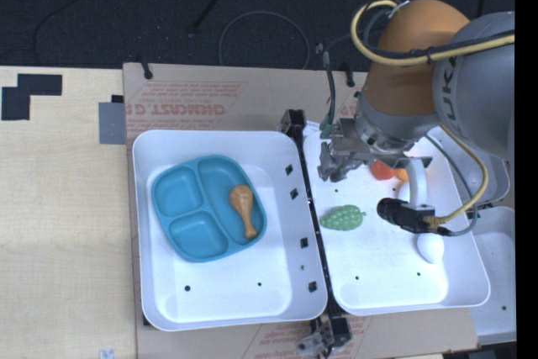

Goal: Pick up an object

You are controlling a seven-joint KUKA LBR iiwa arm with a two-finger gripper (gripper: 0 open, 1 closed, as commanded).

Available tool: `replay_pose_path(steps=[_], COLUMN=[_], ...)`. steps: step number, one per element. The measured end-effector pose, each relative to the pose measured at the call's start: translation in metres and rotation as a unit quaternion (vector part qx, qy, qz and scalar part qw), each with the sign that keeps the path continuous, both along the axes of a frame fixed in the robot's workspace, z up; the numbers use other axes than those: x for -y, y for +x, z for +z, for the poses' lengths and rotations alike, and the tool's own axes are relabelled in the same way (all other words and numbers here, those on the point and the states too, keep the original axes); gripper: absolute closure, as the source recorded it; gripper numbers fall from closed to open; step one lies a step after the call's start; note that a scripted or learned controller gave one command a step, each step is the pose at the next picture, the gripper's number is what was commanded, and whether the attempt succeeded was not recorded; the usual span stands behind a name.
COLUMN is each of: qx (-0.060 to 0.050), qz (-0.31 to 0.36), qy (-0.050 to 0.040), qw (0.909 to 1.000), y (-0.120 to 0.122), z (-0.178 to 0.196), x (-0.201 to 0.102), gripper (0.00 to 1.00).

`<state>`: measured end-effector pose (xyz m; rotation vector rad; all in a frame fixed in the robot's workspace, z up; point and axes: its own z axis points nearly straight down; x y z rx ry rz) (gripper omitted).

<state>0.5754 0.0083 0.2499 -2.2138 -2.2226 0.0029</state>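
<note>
White plastic, two shallow bins, side by side on your counter point(67, 223); left bin point(210, 298), right bin point(378, 290).

Left bin, contents: one blue divided plate point(181, 197), three compartments; one tan drumstick point(244, 208) lying in the plate's long right-hand compartment, thick end toward the far side.

Right bin, contents: one green lump point(342, 218), knobbly, near the bin's left wall and lying loose on its floor; one orange piece point(383, 171) farther back, partly hidden under the arm; one white egg-shaped item point(429, 248) toward the near right.

Arm point(420, 55): grey with an orange band, reaching in from the right; its pincer point(334, 164) hangs over the far left part of the right bin, just behind the green lump and apart from it; you cannot tell whether the pincer is open or closed.
</note>
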Motion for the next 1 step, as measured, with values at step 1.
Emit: replay_pose_path(steps=[1], qx=[0.001], qz=[0.000], qy=[-0.0005], qw=[1.0000], y=[-0.0033], z=[0.0005], x=[-0.0562], gripper=[1.00])
